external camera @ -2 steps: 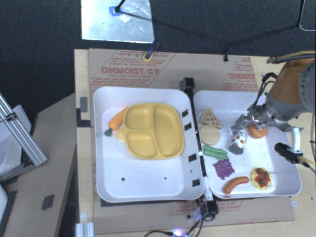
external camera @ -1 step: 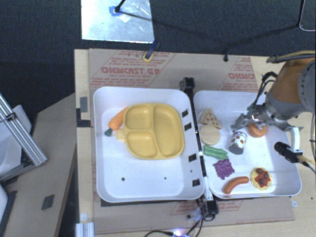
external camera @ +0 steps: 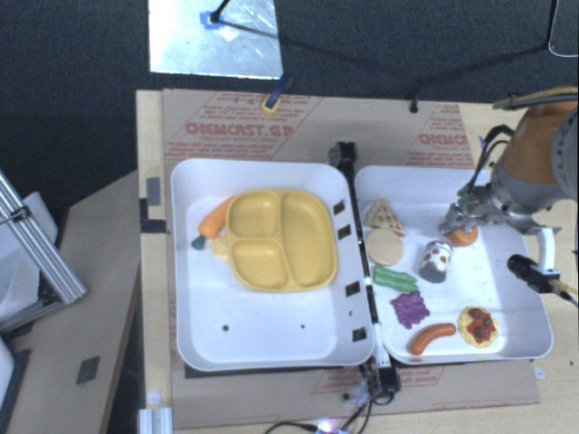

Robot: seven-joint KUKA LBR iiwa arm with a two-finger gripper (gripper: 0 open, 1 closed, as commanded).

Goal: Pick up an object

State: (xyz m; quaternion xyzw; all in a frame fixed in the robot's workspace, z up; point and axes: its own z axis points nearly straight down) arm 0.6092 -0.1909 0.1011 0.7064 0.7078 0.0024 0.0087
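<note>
My gripper (external camera: 460, 221) is low in the right bin (external camera: 516, 283), near its far right side, reaching in from the right. Directly under its tip lies a small orange toy (external camera: 465, 236), partly covered by it. I cannot tell whether the toy is gripped. A small printed can (external camera: 435, 260) lies just left of and nearer than the gripper. Further left are a triangular sandwich piece (external camera: 384, 215), a beige disc (external camera: 385, 247) and a green bean pod (external camera: 395, 278).
Purple grapes (external camera: 411, 308), a sausage (external camera: 431, 337) and a small pizza (external camera: 478, 325) lie along the right bin's near side. The left bin (external camera: 199, 324) holds a yellow divided plate (external camera: 276, 240) with a carrot (external camera: 213, 218) at its left. A ridge with black clips (external camera: 357, 242) separates the bins.
</note>
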